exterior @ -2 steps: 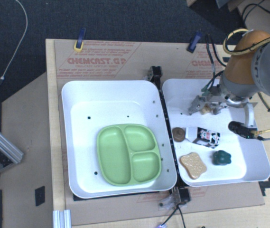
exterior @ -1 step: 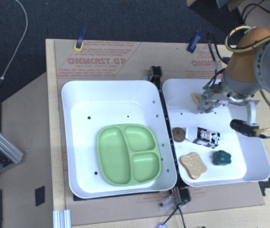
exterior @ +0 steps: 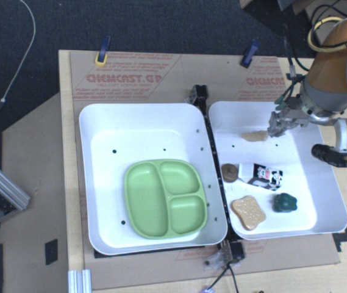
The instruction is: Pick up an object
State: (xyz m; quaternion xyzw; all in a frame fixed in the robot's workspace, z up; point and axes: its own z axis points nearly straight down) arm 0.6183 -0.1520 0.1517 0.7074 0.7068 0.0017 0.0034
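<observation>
In the camera view my gripper (exterior: pixel 275 129) hangs low over the far part of the right bin (exterior: pixel 325 224). A flat tan piece (exterior: pixel 254 137) lies on the bin floor just left of the gripper tip, and I cannot see whether they touch. Nearer the front lie a round brown disc (exterior: pixel 229 173), a small white and black packet (exterior: pixel 266 176), a dark green lump (exterior: pixel 285 203) and a tan waffle-like toy (exterior: pixel 248 212).
The left bin (exterior: pixel 100 133) holds a green divided plate (exterior: pixel 164 198) toward its front. A black divider clip (exterior: pixel 199 94) sits between the bins at the back. Blue clamps (exterior: pixel 103 49) (exterior: pixel 249 54) grip the cardboard base's far edge.
</observation>
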